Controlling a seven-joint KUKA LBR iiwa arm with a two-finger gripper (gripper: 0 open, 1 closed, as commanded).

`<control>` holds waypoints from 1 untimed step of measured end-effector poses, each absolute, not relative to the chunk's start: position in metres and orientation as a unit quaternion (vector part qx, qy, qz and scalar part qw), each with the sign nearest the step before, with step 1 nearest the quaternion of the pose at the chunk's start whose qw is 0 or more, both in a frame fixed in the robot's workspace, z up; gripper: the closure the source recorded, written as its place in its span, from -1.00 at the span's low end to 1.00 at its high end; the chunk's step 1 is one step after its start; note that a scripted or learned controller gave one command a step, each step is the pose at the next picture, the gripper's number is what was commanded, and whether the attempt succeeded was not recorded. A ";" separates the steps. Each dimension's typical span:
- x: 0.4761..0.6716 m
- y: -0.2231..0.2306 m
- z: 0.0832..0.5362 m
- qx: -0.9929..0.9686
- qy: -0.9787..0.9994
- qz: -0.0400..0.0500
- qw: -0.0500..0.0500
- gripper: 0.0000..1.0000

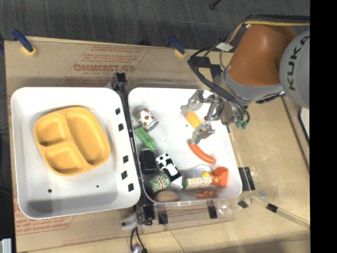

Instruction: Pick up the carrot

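Carrot [202, 153] lies in the right bin [174, 96], right of the green pepper [145, 139], just below our gripper [198, 118], whose jaws stand open around a yellow piece [193, 119]. We should shift down, straddle the carrot across its width, then close.

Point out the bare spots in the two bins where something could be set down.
Left bin: a bare strip along the near wall, below the yellow divided plate. Right bin: open floor mid-bin, between the green piece and the gripper, and along the far wall. Crowded: the right bin's near end, around the black-and-white toy and red cup.
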State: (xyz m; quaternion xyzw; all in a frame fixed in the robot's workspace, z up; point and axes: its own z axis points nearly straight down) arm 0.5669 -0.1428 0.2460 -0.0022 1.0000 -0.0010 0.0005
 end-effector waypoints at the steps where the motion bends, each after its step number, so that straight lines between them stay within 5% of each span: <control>1: 0.594 -0.165 0.166 0.032 0.999 0.001 -0.003 -1.00</control>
